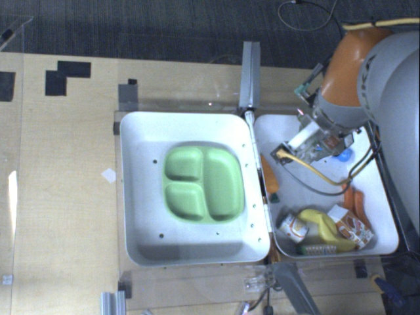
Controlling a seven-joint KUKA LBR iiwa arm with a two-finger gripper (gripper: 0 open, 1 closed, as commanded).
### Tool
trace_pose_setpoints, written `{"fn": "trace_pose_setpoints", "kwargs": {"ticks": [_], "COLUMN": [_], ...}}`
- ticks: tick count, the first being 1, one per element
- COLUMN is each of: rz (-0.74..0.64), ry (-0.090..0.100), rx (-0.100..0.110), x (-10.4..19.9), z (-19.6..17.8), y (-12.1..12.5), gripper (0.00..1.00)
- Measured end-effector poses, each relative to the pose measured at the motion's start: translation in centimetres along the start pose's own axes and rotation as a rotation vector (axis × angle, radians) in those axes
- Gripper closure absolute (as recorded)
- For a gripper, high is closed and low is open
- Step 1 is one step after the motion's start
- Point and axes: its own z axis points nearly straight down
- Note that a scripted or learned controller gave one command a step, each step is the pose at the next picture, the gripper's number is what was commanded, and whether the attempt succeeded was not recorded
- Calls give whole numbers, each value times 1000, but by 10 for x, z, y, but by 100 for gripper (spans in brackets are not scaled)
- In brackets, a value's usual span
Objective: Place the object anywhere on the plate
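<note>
1. Desk (pixel 59 195): you saw a pale wood top carrying 2 white bins side by side.
2. Arm (pixel 387 77): grey w/ orange band, reaching in from the right, wrist over the right bin's upper half.
3. Left bin (pixel 141 149): it held the plate only.
4. Right bin (pixel 275 126): it held all loose items, mostly along the lower edge.
5. Plate (pixel 203 184): green, 3 compartments, lying flat approx. mid left bin.
6. Tool (pixel 326 144): under the wrist, above the right bin; whether spread or pressed together, you could not tell.
7. Banana (pixel 321 225): yellow, near the right bin's lower edge, between 2 small packets (pixel 293 228).
8. Orange stick (pixel 268 172): along the right bin's left wall.
9. Blue item (pixel 343 155): just beside the tool, partly hidden.
</note>
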Motion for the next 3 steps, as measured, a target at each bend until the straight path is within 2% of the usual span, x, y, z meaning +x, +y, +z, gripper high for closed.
{"fn": "trace_pose_setpoints", "kwargs": {"ticks": [1,2,3], "rz": [-149,-333,-668], "ry": [2,1,1], "rx": [-3,-3,-2], "x": [69,83,5], "z": [-10,24,24], "y": [-18,9,-10], "gripper": [100,100,100]}}
